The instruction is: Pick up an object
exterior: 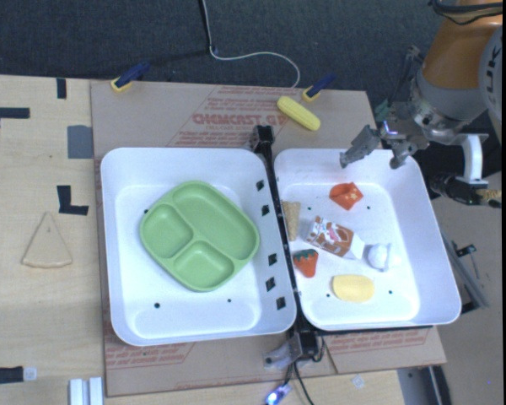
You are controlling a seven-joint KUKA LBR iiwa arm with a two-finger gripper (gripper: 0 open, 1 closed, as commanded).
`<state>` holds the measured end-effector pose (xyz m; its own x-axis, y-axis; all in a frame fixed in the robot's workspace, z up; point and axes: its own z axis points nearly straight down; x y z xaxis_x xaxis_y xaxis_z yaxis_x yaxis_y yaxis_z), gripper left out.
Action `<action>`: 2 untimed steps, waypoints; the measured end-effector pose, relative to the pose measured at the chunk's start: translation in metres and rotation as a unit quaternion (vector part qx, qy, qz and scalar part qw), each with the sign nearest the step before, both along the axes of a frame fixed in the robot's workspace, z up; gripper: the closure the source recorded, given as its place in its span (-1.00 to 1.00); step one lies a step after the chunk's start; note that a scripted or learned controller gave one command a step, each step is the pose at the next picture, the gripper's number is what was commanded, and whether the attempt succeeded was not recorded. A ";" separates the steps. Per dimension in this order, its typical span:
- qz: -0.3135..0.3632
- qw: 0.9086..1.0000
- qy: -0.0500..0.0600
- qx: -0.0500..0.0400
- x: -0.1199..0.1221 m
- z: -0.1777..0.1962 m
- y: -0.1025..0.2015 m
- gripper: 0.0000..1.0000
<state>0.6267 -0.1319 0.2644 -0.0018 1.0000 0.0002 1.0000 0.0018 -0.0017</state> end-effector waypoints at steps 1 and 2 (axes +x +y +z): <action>-0.001 1.000 0.003 0.000 -0.022 -0.172 -0.013 -1.00; 0.001 1.000 -0.003 -0.001 0.044 -0.180 -0.040 -1.00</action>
<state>0.6710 -0.1714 0.0840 -0.0033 1.0000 -0.0021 1.0000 0.0033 0.0044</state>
